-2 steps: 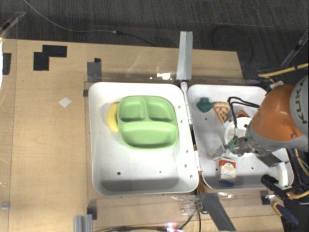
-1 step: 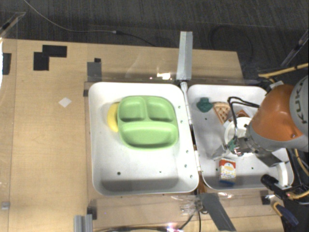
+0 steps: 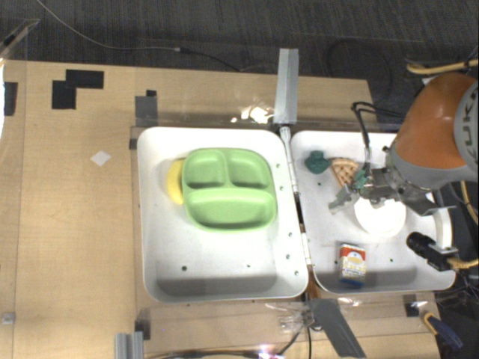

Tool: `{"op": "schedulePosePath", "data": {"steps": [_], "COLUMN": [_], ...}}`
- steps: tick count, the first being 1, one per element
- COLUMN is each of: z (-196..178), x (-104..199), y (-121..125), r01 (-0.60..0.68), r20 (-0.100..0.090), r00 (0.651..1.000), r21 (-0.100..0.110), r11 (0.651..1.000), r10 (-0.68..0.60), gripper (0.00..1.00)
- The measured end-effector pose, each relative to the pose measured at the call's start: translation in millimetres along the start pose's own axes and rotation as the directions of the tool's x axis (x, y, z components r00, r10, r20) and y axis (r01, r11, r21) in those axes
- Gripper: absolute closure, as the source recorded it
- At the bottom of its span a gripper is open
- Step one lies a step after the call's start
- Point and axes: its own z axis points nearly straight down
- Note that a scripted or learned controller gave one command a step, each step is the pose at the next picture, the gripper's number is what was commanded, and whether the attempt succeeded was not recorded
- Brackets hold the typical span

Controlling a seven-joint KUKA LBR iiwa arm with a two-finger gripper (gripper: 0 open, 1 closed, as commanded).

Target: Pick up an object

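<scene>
Grey arm with an orange band reaching into the right white bin (image 3: 323, 275) on the wooden counter (image 3: 67, 223).

The left white bin (image 3: 161, 268) holds a green three-section plastic plate (image 3: 227, 188) with a yellow piece (image 3: 174, 182) at its 9 o'clock. The gripper (image 3: 346, 197) hangs low, fingers spread around nothing. At its 5 o'clock a white round disc (image 3: 379, 219); at 6 o'clock a small orange-and-white carton (image 3: 352, 262); at 12 o'clock a tan waffle-patterned wedge (image 3: 343, 171); at 11 o'clock a teal lump (image 3: 316, 161).
</scene>
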Motion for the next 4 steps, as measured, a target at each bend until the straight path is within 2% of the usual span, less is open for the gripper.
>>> {"op": "schedulePosePath", "data": {"steps": [1,2,3,4], "z": [56,104,91,4], "x": [-25,-46,-47,21], "y": [80,109,112,109], "r01": [-0.046,-0.037,-0.03,0.028], "r20": [0.0,0.0,0.005,0.0], "r00": [0.999,0.999,1.0,1.0], "r21": [0.003,0.004,-0.002,-0.001], "r11": [0.999,0.999,1.0,1.0], "r10": [0.046,0.037,0.03,-0.028], "gripper": [0.0,0.0,1.0,1.0]}}
